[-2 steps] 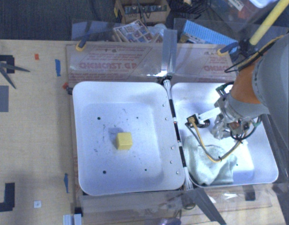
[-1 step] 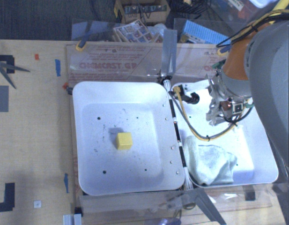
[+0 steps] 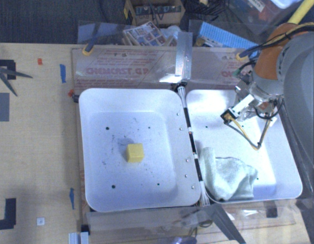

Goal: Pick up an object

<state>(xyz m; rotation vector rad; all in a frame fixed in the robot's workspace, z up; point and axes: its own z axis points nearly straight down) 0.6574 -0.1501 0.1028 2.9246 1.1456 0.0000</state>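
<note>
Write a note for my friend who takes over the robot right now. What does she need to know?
Gripper: over the far part of the right bin, near its right side.
Yellow block: lies near the middle of the left bin.
Pale cloth: crumpled in the right bin's near left corner.
Done: nothing yet; both things lie in their bins.
Left: pick one, go down, grab it, lift it.

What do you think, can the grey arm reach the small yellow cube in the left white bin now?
Probably yes: the small yellow cube lies alone in the left white bin, nothing over it. The gripper hangs above the right bin, so it must cross over.
</note>
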